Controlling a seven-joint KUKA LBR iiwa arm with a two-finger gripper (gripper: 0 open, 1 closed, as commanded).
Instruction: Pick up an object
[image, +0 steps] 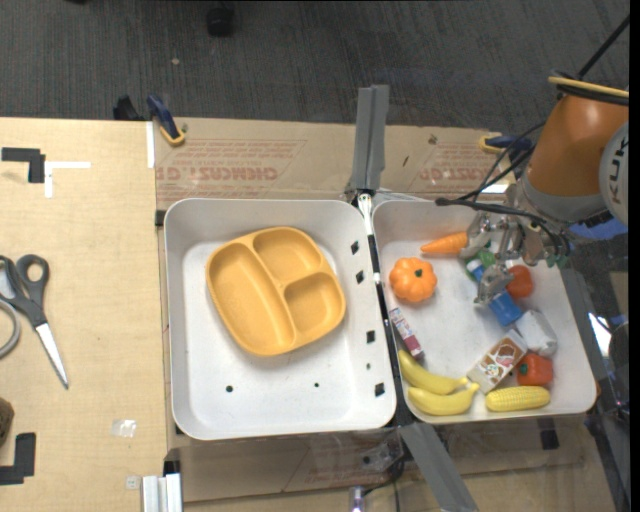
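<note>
The right bin (455, 325) holds several toy foods: an orange pumpkin (413, 280), a carrot (445, 242), a red tomato (520, 283), a blue block (506, 309), two bananas (436, 386), a corn cob (517, 399), a small carton (497, 362) and a second red fruit (535, 370). My gripper (492, 268) hangs low over the bin's upper right part, just right of the carrot's tip and next to the tomato and blue block. Part of those objects is hidden behind it.
The left bin (200, 390) holds a yellow divided plate (277, 290). A pink-and-white marker (405, 334) lies by the wall between the bins. Scissors (35, 305) rest on the wooden bench at far left. Cables trail from the wrist at upper right.
</note>
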